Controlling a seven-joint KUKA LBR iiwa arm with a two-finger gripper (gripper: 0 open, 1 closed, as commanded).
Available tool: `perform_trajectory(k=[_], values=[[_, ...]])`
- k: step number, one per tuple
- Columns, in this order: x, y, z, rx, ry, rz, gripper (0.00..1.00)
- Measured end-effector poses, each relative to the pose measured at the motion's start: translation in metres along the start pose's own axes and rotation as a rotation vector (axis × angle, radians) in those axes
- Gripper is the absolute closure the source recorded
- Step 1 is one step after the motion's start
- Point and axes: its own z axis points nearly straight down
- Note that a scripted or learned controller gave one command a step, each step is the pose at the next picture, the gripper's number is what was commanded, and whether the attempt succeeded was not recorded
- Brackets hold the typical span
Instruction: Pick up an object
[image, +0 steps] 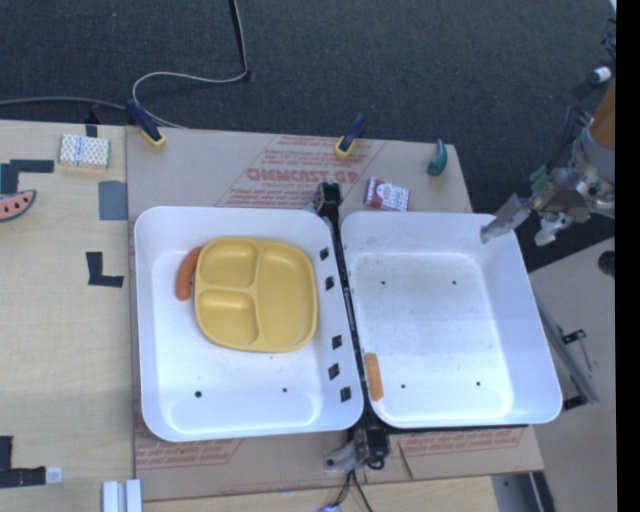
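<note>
A yellow divided plate (255, 295) lies in the left bin (240, 415). An orange sausage-shaped piece (185, 273) rests against the plate's left edge, partly tucked under it. A second small orange piece (373, 376) lies in the right bin (450, 300), against its left wall near the front. My gripper (522, 228) hovers over the right bin's far right corner, above the rim. It is open, and nothing sits between its fingers. It is far from both orange pieces and from the plate.
A small red and white packet (386, 194) lies on the cardboard behind the bins. Clamps (350, 137) and a green clip (437, 157) hold the board's far edge. A watermelon-slice toy (15, 205) and a sponge (84, 152) sit on the table at far left.
</note>
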Motion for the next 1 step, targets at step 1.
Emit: perform_trajectory(k=[1], values=[[0.0415, 0.0306, 0.0913, 0.002, 0.002, -0.001, 0.0]])
